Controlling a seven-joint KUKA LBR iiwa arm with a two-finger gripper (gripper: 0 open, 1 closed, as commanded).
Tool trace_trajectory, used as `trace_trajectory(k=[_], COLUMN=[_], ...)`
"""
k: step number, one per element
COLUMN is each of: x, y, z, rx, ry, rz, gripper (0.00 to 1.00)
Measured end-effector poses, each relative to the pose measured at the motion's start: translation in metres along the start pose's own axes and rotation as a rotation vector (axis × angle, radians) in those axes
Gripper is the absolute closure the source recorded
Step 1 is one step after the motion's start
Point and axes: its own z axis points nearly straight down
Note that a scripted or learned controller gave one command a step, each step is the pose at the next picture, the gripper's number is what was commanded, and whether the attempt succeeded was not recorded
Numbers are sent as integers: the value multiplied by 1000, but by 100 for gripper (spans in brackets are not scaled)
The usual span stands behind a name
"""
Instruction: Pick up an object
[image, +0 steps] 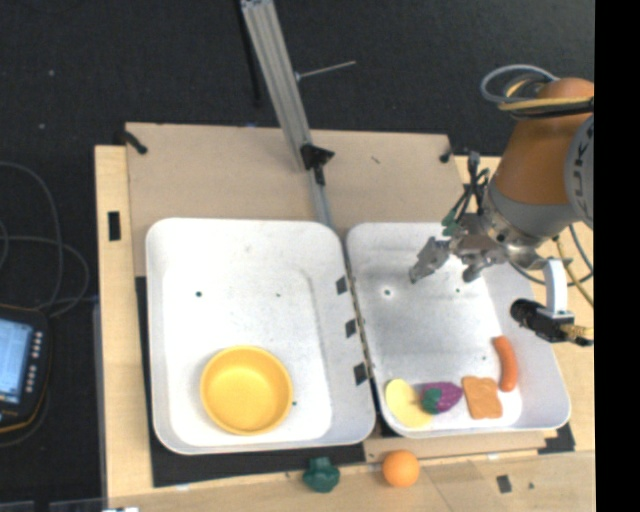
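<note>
Objects for picking lie along the near edge of the right bin (420, 240): a yellow disc (402, 401), a purple piece (445, 393) with a green piece (433, 402) touching it, an orange block (483, 397), and a red-orange sausage (507, 362) tilted up by the bin's right wall. They sit close together in a row, the disc at the left end and the sausage at the right.

Above the far part of that bin hangs the end effector (449, 262), its two fingers spread apart with nothing between them, well apart from the row of objects. The grey arm with its orange band (540, 160) reaches in from the right behind it.

In the left bin (240, 250) a yellow bowl (246, 389) rests near the front left corner. On the tabletop (230, 160) in front of the bins, an orange ball (400, 468) and a green object (321, 475) lie near each other, outside both bins. A metal rail (285, 90) slants down toward the gap between the bins.
</note>
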Motion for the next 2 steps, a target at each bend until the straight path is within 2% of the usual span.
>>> trace_trajectory(k=[1, 2], x=[0, -10], y=[0, -5], z=[0, 56], rx=[0, 6], ry=[0, -2], rz=[1, 3], gripper=[0, 0])
